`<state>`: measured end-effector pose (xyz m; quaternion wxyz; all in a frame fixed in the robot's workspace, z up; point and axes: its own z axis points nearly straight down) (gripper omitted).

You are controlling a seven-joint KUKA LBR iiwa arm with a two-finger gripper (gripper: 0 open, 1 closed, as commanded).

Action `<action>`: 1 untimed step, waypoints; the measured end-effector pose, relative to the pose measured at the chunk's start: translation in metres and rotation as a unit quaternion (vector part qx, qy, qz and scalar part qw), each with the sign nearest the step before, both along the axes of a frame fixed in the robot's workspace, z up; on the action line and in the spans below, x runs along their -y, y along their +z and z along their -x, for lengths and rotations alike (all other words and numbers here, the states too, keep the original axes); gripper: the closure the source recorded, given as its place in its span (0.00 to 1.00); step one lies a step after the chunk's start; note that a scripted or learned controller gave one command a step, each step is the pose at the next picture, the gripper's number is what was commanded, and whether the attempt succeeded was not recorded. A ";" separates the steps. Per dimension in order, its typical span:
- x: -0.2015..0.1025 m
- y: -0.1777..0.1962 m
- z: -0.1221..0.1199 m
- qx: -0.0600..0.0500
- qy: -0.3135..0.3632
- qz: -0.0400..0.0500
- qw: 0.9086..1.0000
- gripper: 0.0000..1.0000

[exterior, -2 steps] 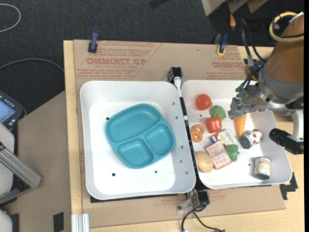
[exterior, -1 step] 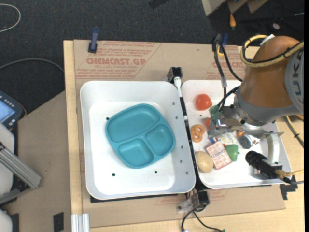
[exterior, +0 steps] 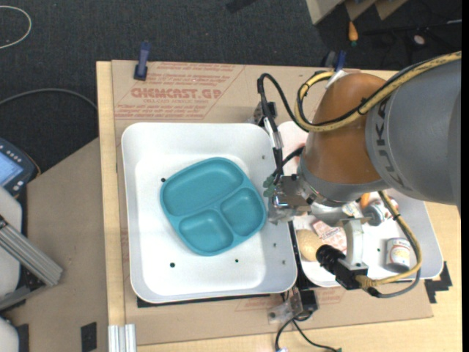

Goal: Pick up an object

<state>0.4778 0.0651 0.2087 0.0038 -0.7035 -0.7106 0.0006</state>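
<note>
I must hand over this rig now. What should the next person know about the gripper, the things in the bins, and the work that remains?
Gripper: hidden under the arm's wrist, which hangs over the right bin, near the wall between the bins. Its state cannot be told.
Things: a teal tray with three compartments lies flat in the left bin, apart from the arm. Small items lie in the right bin, mostly covered by the arm; a round one sits near that bin's right side.
Done: no pick can be confirmed.
Left: grasp one object and lift it.
</note>
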 end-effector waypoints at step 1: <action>-0.023 0.144 -0.003 0.012 -0.002 0.000 1.000 1.00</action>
